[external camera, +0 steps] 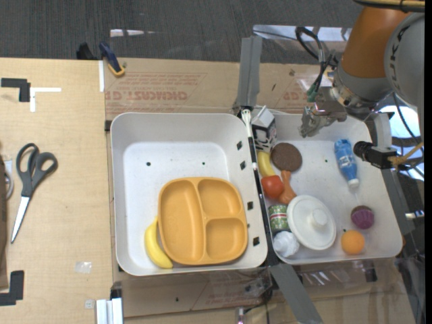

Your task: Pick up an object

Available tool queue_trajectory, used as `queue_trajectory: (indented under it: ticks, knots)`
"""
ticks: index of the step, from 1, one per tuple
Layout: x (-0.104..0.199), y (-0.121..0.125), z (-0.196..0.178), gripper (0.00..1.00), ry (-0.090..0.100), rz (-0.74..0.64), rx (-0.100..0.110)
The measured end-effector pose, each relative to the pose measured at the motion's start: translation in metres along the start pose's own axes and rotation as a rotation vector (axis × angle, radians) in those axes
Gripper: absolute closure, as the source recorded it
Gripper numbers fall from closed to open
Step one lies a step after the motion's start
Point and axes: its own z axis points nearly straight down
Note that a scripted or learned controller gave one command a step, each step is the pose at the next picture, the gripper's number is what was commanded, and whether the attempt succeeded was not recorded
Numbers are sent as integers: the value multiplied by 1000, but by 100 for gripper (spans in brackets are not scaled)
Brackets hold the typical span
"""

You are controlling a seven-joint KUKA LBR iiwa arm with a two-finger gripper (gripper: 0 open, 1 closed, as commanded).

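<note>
Left bin [128, 181], near side: a yellow divided plate [202, 220] lies flat, with a banana [154, 247] tucked against its near-left edge, partly under it.

Right bin [388, 201], near edge: an orange [353, 242], a white lidded round container [312, 221] and a small green-labelled can [278, 217], with a crumpled clear item [285, 244] just beside the can. A purple round object [362, 217] sits just beyond the orange.

Mid bin: a tomato [273, 186] touching a carrot [288, 189], a second banana [264, 163] along the dividing wall, and a brown disc [287, 156].

A blue-labelled plastic bottle [346, 160] lies on its side toward the right.

Far corner: a small black-and-white carton [263, 128].

Gripper [314, 123] hangs above the far part of the right bin, clear of all objects; nothing is between its fingers. Whether they are apart or together cannot be determined.

Bench, left: scissors [28, 181].
</note>
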Motion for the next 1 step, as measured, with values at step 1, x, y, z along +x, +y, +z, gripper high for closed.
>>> queue_trajectory:
  ticks: [1]
  knots:
    - [-56, -92, 124, 0, 2, 6, 1]
